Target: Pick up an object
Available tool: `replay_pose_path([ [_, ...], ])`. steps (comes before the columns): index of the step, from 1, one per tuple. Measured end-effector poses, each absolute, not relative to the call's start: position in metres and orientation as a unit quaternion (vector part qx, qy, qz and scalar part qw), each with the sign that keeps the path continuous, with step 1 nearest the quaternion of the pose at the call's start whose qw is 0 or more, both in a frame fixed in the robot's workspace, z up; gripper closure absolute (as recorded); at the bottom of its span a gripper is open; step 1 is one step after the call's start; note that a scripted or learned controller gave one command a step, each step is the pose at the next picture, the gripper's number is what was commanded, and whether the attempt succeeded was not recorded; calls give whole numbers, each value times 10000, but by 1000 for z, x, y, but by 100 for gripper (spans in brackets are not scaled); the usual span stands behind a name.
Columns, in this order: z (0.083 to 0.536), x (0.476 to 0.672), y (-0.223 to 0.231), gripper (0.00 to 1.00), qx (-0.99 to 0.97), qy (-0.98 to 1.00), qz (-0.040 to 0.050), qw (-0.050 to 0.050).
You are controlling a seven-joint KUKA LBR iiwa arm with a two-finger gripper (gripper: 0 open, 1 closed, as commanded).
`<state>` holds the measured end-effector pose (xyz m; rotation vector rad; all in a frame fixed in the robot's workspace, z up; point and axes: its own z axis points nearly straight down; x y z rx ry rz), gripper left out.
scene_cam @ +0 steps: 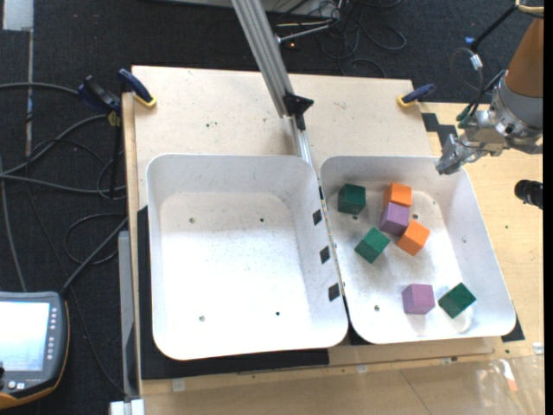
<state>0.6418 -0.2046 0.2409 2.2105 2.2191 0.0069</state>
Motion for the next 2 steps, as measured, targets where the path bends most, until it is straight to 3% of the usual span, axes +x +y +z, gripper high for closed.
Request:
replay_pose_path([
  [1,277,643,-205,100,7060,7082,14,32],
  [2,268,638,-142,100,7042,7100,2,-8],
])
